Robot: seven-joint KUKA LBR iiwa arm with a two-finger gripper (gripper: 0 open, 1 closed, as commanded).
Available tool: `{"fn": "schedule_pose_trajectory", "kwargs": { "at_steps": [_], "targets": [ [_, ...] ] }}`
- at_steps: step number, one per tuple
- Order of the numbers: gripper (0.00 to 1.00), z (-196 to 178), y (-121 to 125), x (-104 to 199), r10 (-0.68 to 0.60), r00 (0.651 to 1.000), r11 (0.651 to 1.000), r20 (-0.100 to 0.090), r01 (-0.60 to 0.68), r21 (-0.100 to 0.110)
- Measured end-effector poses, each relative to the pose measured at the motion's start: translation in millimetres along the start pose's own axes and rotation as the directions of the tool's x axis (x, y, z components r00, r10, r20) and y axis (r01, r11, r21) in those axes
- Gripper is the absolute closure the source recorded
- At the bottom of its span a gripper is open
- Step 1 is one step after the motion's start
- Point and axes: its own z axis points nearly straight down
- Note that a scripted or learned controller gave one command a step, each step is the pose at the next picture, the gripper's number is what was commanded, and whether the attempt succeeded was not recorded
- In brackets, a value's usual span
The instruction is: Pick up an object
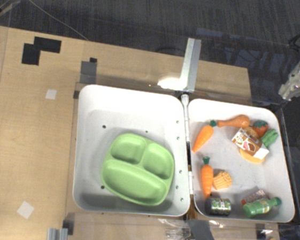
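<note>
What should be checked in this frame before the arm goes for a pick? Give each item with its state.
1. Gripper clear of the bins: ok, it sits beyond the right bin's far right corner.
2. Fingers open for a grasp: cannot tell, too small and blurred.
3. Nothing already held: cannot tell, same reason.
4. Targets present: ok, the right bin holds two carrots, a drumstick, a can, a green bottle and more.
5. An isolated target: ok, the upper carrot lies with free space around it; the items at the far corner crowd together.
6. Left bin: ok, a green tray rests in it.
</note>
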Motion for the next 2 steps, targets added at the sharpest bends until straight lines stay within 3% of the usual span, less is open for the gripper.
{"fn": "schedule_pose_trajectory", "kwargs": {
  "at_steps": [1,2],
  "targets": [
    [1.0,58.9,-7.8,47.3,-0.154,0.988,0.988,-0.003,0.154,0.0],
    [1.0,43.1,-6.4,44.2,-0.157,0.988,0.988,0.012,0.157,0.003]
  ]
}}
